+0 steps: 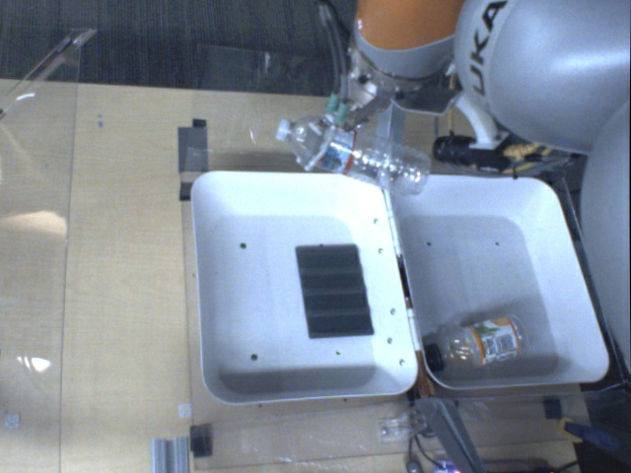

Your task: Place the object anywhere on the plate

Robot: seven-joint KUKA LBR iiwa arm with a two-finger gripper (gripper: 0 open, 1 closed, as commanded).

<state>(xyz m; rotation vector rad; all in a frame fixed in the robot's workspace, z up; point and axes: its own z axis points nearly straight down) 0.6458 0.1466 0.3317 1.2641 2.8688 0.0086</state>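
Fingers [392, 131] of the grey arm are clamping a clear, crumpled plastic bottle [399, 168] with a blue label, holding it over the far rims where the two white bins [212, 264] meet. The clear bottle's long axis is lying nearly level, its neck pointing left of the fingers. Below the fingers, towards the camera, a black ribbed rectangular plate [335, 289] is lying in the left bin; an orange-labelled bottle [478, 343] is resting in the right bin.
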